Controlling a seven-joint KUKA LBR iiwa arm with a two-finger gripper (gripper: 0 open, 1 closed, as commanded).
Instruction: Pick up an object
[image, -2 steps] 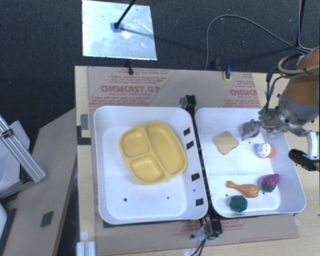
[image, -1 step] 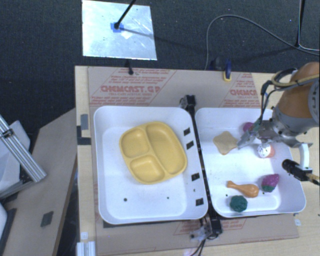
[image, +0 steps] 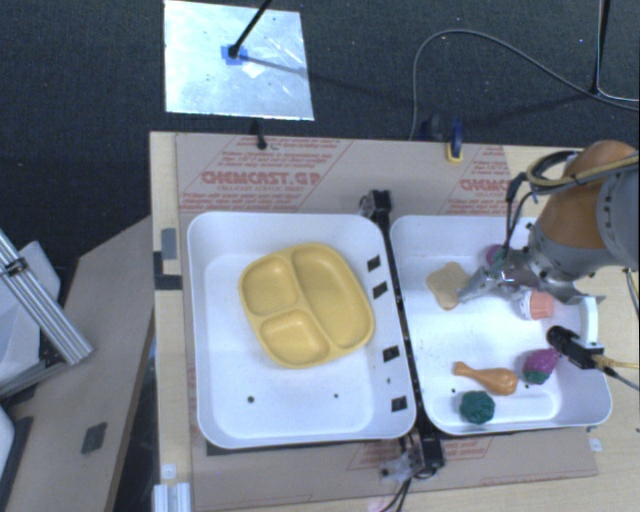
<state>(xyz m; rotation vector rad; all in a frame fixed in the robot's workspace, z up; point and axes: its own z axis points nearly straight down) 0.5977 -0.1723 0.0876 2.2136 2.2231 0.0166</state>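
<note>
The tan piece (image: 446, 284) lies flat at about ten o'clock in the right bin (image: 500, 415), near the divider, and looks like the object being tried for. The gripper (image: 468, 294) sits low at its four o'clock edge, one grey finger (image: 478, 288) reaching toward it; whether the fingers are apart or together I cannot tell, and nothing shows between them. The arm (image: 580, 220) comes in from three o'clock, bent over the bin's upper right, likely so the wrist can drop onto the piece. A pink item (image: 541, 305) rests under the wrist. Along six o'clock lie an orange drumstick (image: 487, 377), a green ball (image: 477, 406) and a purple toy (image: 540, 364), well apart from the gripper. The left bin (image: 215, 300) holds a yellow tray (image: 304, 303) at its centre.
</note>
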